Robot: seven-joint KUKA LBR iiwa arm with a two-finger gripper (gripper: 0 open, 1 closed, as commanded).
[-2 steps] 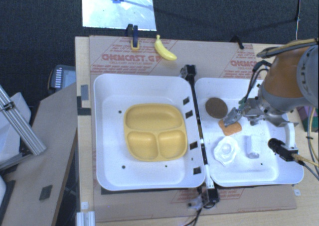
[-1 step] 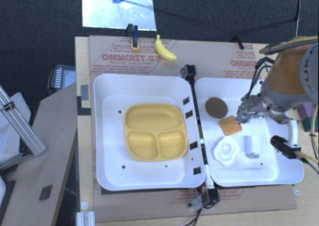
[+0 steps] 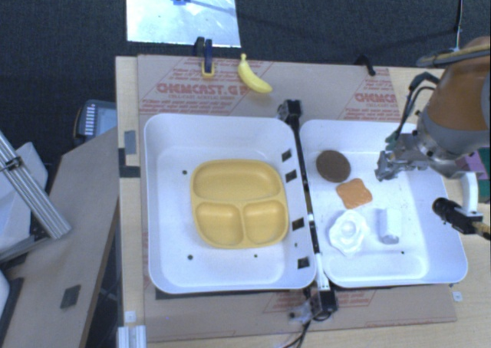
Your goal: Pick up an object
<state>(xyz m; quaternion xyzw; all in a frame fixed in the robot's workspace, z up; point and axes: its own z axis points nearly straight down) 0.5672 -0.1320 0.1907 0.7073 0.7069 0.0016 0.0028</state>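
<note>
Brown disc (image 3: 333,165), orange slice (image 3: 354,193), white egg (image 3: 347,232) in right bin (image 3: 441,262)

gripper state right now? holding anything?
Gripper: cannot be told open or closed; it hangs over the right bin, nothing seen in it.

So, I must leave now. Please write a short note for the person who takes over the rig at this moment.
Gripper: above the right bin, near its far right part; nothing seen in it.
Right bin holds a brown disc, an orange piece, a white fried egg toy and a small pale tube.
Left bin holds a yellow divided plate.
A banana lies on the board behind the bins.
Done: nothing picked yet.
Left: grasp and lift one object.
</note>
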